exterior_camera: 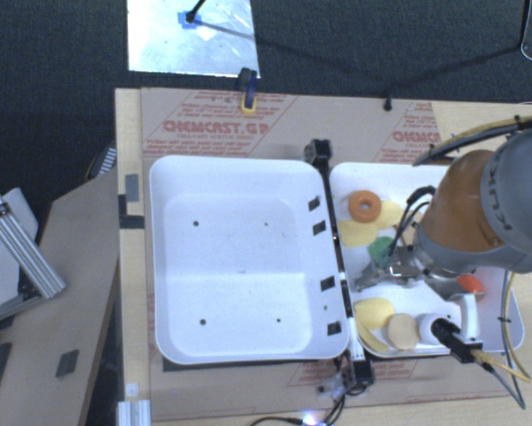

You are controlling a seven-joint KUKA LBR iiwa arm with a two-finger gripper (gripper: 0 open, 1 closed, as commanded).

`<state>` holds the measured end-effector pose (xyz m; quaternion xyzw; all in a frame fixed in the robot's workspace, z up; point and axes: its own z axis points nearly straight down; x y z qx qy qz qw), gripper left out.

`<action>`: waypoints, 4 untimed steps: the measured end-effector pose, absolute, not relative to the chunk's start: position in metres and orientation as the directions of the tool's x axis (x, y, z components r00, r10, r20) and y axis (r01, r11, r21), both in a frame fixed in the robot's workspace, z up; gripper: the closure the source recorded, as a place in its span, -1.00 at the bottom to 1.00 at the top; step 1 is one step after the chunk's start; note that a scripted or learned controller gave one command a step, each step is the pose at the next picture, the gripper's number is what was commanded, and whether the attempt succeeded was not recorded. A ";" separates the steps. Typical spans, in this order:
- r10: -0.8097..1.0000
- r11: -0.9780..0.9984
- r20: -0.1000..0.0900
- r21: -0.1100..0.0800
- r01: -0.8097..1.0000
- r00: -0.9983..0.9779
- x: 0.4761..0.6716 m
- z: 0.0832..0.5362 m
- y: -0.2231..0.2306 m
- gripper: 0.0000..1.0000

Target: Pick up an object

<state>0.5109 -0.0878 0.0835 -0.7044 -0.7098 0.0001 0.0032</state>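
Right bin (347, 177): claw (383, 257) over a green object (380, 246).

1 arm (505, 198) is seen reaching in from the right, grey w/ an orange band (456, 207) above the wrist. The wrist is bent down and leftward. The gripper (375, 272) is carried low at the arm's left end; finger state can't be made out.
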 end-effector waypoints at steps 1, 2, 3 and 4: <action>1.000 0.007 -0.001 0.006 1.000 -0.007 0.568 0.085 -0.086 -1.00; 1.000 0.006 0.000 0.003 1.000 -0.006 0.619 0.085 -0.083 -1.00; 1.000 0.004 0.007 0.003 1.000 -0.004 0.614 0.140 -0.019 -1.00; 0.999 0.025 0.039 0.000 1.000 -0.025 0.616 0.152 0.001 1.00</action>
